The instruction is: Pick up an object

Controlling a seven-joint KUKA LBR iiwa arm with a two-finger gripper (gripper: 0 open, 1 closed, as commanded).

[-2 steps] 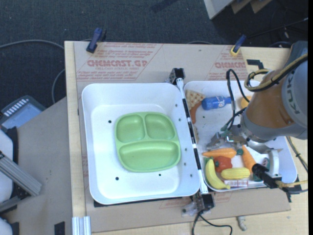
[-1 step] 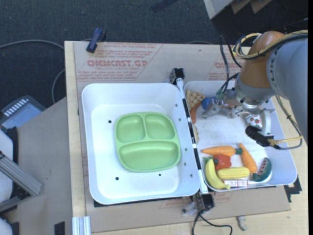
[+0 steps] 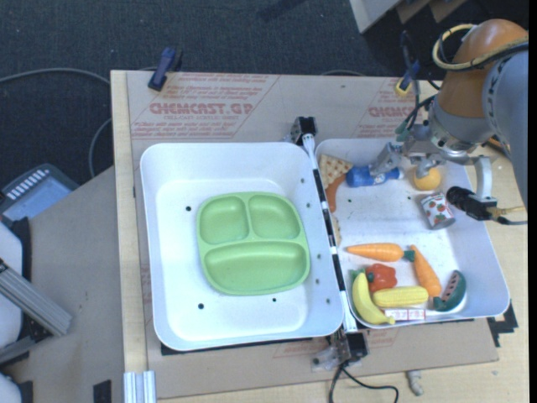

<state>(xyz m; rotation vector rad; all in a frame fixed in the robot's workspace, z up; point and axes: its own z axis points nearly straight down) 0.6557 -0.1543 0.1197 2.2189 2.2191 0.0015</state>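
My gripper (image 3: 410,159) hangs low over the far end of the right bin (image 3: 491,263), on the grey arm that comes in from the upper right. A small yellow round fruit (image 3: 428,176) lies just below it, and a blue toy (image 3: 363,176) just to its left. I cannot tell whether either one is touched. A small white block with red and green marks (image 3: 435,211) lies a little nearer. At the bin's near end sit two carrots (image 3: 377,250) (image 3: 424,274), a banana (image 3: 364,298), a corn cob (image 3: 399,295), a red pepper (image 3: 381,275) and a watermelon slice (image 3: 451,290).
A waffle piece (image 3: 334,170) and a brown sausage (image 3: 332,196) lie against the right bin's left wall. The left bin (image 3: 168,225) holds a green divided plate (image 3: 252,243). Cardboard lies under both bins, with a blue clip (image 3: 163,67) at its far left corner.
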